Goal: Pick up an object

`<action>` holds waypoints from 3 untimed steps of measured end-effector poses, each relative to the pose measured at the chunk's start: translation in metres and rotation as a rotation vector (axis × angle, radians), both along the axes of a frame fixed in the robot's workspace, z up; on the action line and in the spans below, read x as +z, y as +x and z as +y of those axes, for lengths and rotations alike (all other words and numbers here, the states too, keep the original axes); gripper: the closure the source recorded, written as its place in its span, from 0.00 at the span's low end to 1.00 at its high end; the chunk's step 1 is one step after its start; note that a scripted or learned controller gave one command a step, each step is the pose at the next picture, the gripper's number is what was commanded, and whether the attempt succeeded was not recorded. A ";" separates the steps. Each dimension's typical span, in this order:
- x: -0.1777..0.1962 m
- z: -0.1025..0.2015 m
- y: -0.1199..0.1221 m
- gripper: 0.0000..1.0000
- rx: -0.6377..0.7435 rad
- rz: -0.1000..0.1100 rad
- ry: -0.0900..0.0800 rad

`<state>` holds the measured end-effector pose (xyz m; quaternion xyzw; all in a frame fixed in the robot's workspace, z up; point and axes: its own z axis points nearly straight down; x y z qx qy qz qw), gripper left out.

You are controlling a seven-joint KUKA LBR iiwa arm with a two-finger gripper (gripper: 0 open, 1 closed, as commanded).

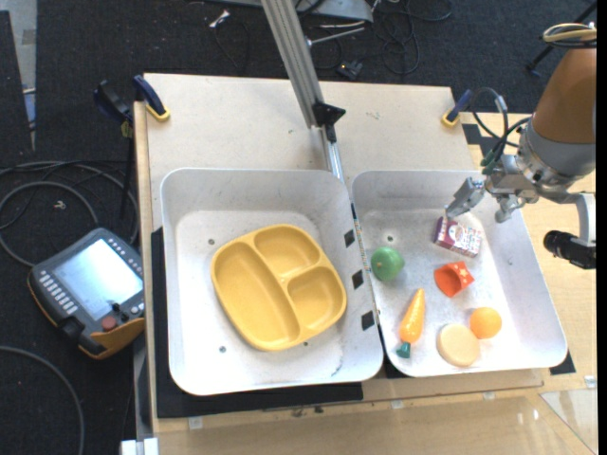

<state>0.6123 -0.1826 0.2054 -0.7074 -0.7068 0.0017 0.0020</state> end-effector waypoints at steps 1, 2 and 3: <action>-0.044 0.002 -0.003 0.00 0.000 0.000 0.001; -0.087 0.000 -0.003 0.00 0.000 0.000 0.001; -0.074 0.000 -0.001 1.00 0.000 -0.008 -0.002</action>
